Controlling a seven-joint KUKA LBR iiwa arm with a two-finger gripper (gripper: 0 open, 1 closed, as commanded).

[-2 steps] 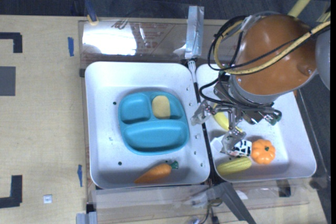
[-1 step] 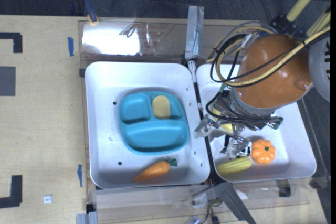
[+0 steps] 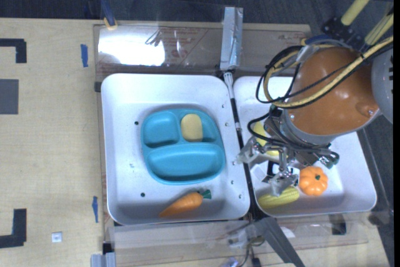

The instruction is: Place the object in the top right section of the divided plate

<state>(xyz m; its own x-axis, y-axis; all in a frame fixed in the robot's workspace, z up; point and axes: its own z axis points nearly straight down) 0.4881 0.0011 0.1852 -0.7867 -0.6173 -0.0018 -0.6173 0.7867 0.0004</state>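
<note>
The blue divided plate [image 3: 181, 156] sits in the left white bin [image 3: 119, 141], and a pale yellow potato-like object [image 3: 192, 127] already lies in its top right section, while an orange toy carrot [image 3: 183, 202] rests on the bin floor just below the plate. Over the right bin [image 3: 359, 194] the arm's gripper [image 3: 281, 177] hangs low, its fingers [image 3: 277, 182] just above a yellow corn cob [image 3: 279, 198] and beside a small orange pumpkin [image 3: 313, 181]. Whether those fingers are spread or closed cannot be told, and nothing is clearly seen between them.
</note>
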